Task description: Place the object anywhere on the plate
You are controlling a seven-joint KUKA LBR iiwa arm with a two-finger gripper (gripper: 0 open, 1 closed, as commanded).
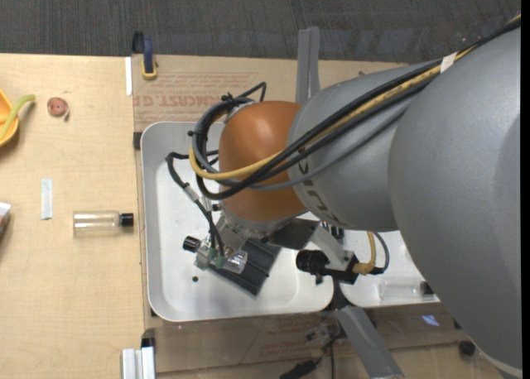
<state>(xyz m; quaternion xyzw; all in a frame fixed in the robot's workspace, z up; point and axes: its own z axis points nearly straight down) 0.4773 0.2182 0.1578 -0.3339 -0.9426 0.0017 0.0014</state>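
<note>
The arm (431, 162) comes in from the right as a thick grey link that crosses the upper right of the view and covers most of the right bin (389, 293). It ends over the left bin (157, 203). There the orange band (252, 158) sits like a dome above the wrist, pointing almost straight down at the bin floor, with black and yellow cables (211, 166) looping round its left side. Below the band the gripper (228, 257) hangs low over the front half of the left bin, seen from above as a grey mount, a small circuit board and a black block tilted toward the lower right. The wrist hides its working end, so I cannot tell whether it is released, clenched or grasping anything. I also cannot tell where the task's object lies, since the arm hides whatever is in the bin beneath it; one dark speck (195, 278) shows on the white floor just left of the gripper. On the bare bench (74, 303), well apart from the arm, lie a clear bottle (99, 220) on its side, a white strip (46, 199), a small pink disc (56, 107) and a yellow-orange thing (8, 117) cut off by the left edge.
</note>
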